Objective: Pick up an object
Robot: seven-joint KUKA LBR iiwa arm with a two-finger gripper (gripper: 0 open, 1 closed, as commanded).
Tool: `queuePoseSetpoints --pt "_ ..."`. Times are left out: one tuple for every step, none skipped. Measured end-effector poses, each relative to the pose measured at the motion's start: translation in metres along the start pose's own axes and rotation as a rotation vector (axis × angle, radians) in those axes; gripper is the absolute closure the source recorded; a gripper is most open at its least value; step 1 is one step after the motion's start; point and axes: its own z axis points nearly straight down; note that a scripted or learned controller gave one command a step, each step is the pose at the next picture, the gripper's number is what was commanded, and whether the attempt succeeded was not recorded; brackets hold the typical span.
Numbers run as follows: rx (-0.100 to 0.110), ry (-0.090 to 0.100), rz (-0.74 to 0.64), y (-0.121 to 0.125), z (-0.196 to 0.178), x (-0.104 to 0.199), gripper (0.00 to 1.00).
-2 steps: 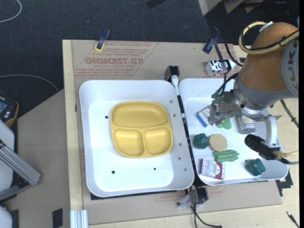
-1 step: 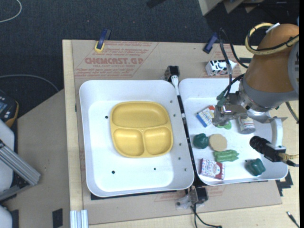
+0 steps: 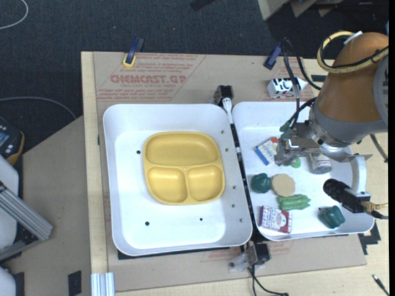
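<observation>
**Gripper low over the right bin's clutter**

Bench first: gripper (image 3: 290,156) hangs in the right bin (image 3: 247,113), grip state untellable. A small green piece (image 3: 295,163) lies beneath it, centre-bin; probably light, stiff; pinch across its width. Beyond, tan disc (image 3: 284,184).

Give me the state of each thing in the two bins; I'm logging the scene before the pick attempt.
Yellow divided plate: upright, lying in the left bin.
Gripper: low over the right bin, above the small items.
Tan disc: lying flat.
Green bumpy toy: on its side.
Red-and-white packet: lying flat at the near edge.
Dark green lump: resting beside the disc.
Teal piece: resting near the right corner.
</observation>
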Motion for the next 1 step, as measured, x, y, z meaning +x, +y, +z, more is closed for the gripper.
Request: queuePoseSetpoints --pt "0.001 -0.001 0.002 -0.0061 0.0055 0.0037 1.0"
